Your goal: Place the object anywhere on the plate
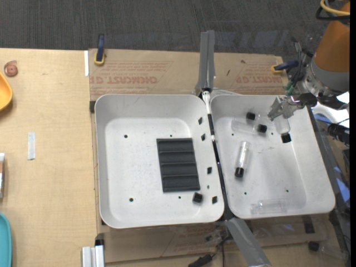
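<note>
Clear tube (241, 158) (right bin (317, 199)), pincer (282, 128) well apart.

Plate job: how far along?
Nothing placed yet: the dark ribbed plate in the left bin has no tube on it; only a small black block sits off its corner. In hand: the gripper is over the right bin, near the tubes; no grasp visible. Left: grasp, carry across, set down.
</note>
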`<state>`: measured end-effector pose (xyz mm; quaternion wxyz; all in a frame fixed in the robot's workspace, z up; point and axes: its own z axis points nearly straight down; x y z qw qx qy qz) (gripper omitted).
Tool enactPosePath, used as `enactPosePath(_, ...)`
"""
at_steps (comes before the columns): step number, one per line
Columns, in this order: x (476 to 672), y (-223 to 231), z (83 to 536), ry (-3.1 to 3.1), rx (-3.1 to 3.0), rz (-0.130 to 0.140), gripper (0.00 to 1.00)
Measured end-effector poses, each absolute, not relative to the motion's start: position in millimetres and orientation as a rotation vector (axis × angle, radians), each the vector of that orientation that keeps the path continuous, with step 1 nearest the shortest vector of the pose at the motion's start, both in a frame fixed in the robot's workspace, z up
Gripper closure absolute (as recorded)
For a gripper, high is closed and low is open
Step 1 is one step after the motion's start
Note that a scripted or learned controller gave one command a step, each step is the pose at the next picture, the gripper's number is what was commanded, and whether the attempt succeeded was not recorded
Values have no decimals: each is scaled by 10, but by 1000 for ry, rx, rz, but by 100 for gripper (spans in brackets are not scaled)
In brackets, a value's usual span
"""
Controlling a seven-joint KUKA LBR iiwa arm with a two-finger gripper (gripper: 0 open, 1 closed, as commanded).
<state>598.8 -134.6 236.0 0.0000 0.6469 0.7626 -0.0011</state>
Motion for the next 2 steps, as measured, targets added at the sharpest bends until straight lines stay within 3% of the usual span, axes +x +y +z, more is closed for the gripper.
enactPosePath(1, 6106, -931, 2066, 2400, 2029, -4, 100)
enactPosePath(2, 5959, -337, 2126, 2351, 2085, -4, 100)
